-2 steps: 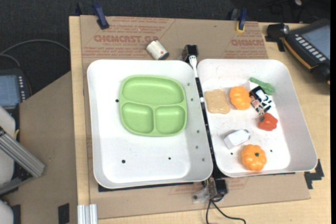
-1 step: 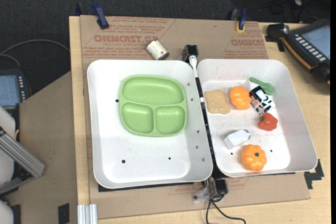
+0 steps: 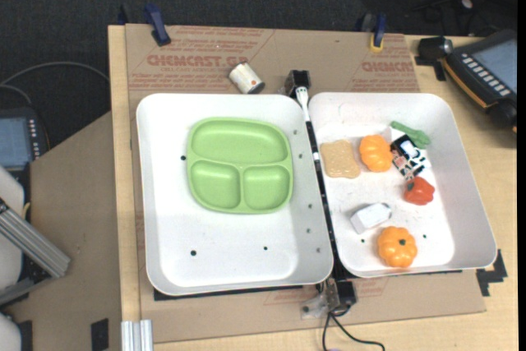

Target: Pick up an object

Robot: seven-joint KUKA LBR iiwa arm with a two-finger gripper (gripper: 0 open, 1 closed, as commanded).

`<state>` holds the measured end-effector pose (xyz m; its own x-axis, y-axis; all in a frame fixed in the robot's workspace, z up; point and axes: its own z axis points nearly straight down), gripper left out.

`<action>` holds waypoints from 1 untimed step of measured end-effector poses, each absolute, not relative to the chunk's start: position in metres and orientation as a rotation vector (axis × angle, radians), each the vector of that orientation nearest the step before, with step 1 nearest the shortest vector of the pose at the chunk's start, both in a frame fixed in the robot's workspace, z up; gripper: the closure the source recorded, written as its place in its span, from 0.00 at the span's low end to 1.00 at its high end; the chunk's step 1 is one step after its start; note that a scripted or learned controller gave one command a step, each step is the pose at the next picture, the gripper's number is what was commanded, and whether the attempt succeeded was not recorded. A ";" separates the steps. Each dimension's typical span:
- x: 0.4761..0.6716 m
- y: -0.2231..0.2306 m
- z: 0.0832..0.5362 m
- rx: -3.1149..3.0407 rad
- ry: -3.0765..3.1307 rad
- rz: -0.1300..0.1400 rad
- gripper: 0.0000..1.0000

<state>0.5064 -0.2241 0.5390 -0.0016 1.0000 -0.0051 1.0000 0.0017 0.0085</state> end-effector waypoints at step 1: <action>0.478 -0.224 0.443 2.229 2.226 -0.006 1.00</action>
